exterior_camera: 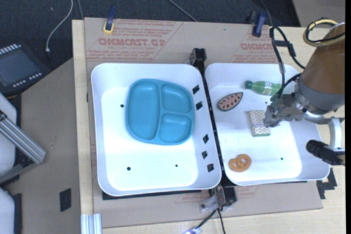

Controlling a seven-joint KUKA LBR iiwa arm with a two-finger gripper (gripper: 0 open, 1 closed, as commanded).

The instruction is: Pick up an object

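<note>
- Setting: dark carpeted floor strewn with thin pale cables; a light wooden bench topped by a brown printed cardboard sheet (164, 35), held by two blue clamps at its far edge.
- Left shallow white bin (109, 167): holds one light-blue plastic divided plate (160, 111) with three compartments, lying flat near the bin's middle, slightly toward the far side.
- Right shallow white bin (274, 167): holds four small items, listed below.
- Green transparent plastic bottle (262, 86): lying on its side near the far wall, its cap end pointing toward the left bin.
- Brown leaf-shaped flat piece with dark spots (230, 101): lying near the bottle, toward the divider between the bins.
- Small patterned rectangular pad with a green edge (258, 123): mid-bin, flat; its right corner lies directly under the gripper tip.
- Orange-brown pretzel-shaped ring (239, 162): near the front wall, well apart from the other items.
- Grey arm with an orange band (326, 71): reaches in from the right, over the right bin.
- Two-finger gripper (272, 118): lowered at the pad's right edge, seemingly touching it; whether the pincer is wide or narrow, I cannot tell, and nothing is seen lifted.
</note>
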